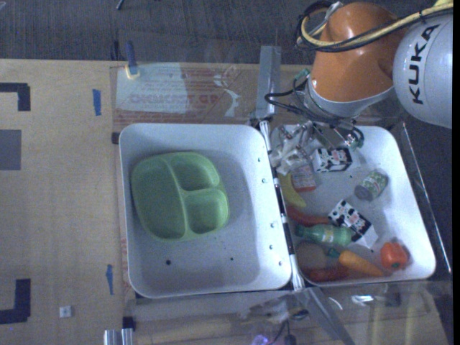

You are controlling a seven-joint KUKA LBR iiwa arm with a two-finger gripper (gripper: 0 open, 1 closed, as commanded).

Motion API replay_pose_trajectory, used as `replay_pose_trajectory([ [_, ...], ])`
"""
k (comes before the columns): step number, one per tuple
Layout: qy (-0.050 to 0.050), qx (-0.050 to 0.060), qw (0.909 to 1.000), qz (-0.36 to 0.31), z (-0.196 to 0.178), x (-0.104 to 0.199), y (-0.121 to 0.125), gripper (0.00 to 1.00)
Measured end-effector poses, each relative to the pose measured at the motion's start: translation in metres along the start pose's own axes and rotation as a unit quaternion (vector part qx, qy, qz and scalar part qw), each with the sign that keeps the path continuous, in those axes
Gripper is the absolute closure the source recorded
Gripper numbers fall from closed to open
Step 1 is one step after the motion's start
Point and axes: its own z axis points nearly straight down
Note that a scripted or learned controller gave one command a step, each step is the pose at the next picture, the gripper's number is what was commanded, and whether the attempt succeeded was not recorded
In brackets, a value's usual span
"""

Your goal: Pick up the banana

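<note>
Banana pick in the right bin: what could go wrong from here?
1. The banana lies against the right bin's left wall, so a finger may strike the wall.
2. The gripper is low among clutter; a small carton overlaps the banana and may be grabbed instead.

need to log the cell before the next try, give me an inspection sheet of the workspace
surface: two white bins, left bin and right bin, on a tan bench
job's things: banana in right bin by its left wall, partly under the gripper
clutter: green tray in left bin; carrot, bottle, can, two cow-print cartons in right bin
grippers: gripper low over the banana end, finger state unclear
cables: yellow and black cables over the arm
surroundings: dark floor, blue tape
</note>
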Motion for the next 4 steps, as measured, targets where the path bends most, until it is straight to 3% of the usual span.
replay_pose_trajectory([
  [1, 0.007, -0.002, 0.9994, 0.033, 0.034, -0.026, 0.089, 1.00],
  [2, 0.007, -0.002, 0.9994, 0.034, 0.034, -0.026, 0.088, 0.00],
  [3, 0.004, 0.001, 0.9901, 0.140, -0.007, -0.048, 0.059, 0.00],
  [4, 0.008, -0.002, 0.9988, -0.048, 0.013, 0.018, 0.110, 0.00],
])
